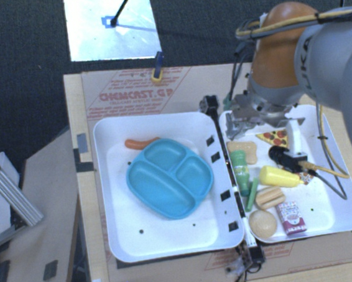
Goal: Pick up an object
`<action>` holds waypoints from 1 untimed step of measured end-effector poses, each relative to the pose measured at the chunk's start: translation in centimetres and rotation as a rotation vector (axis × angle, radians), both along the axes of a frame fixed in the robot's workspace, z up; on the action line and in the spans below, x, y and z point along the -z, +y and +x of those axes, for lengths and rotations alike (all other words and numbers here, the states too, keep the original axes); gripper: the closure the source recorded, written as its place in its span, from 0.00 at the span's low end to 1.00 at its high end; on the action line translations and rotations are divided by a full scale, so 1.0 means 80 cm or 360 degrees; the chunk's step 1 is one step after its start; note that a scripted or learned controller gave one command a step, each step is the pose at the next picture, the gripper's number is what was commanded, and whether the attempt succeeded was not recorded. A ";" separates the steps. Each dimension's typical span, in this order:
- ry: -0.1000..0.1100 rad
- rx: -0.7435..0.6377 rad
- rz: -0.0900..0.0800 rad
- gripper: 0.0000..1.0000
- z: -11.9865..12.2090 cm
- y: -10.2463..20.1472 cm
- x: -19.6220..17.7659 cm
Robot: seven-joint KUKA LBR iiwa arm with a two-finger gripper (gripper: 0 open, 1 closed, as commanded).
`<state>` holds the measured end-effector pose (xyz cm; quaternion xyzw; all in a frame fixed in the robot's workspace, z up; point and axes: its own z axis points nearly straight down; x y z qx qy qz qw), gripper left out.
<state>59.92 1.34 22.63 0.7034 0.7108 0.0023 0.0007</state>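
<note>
The surface (55,181) is pale wood, and a brown board printed with red letters (135,93) lies on it under the two bins. The grey arm (333,58) comes in from the right, its orange band (284,38) above the wrist.

The left bin (126,236) and the right bin (339,204) are shallow, white and touching side by side. A blue divided plate (169,177) takes up the middle of the left bin, and an orange sausage (140,143) lies just beside its upper left rim.

The hand (242,128) is over the upper left corner of the right bin, near the shared wall. I cannot tell whether it is apart or together, and nothing shows in its grasp.

The things to pick lie mostly in the right bin. A tan bread slice (242,147) lies just below the hand, and a pizza slice (274,137) lies to its right. Below the bread a green bottle (238,160) sits against the wall, with a darker green pod (251,192) further down.

A yellow banana-like piece (278,176) lies across the middle of the bin, above a small hot dog bun (270,197). At the near edge a round bun (263,223) sits just beside a small red carton (291,217).
</note>
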 end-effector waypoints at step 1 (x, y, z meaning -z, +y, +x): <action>0.0006 0.0003 -0.0001 1.00 -0.006 0.063 0.013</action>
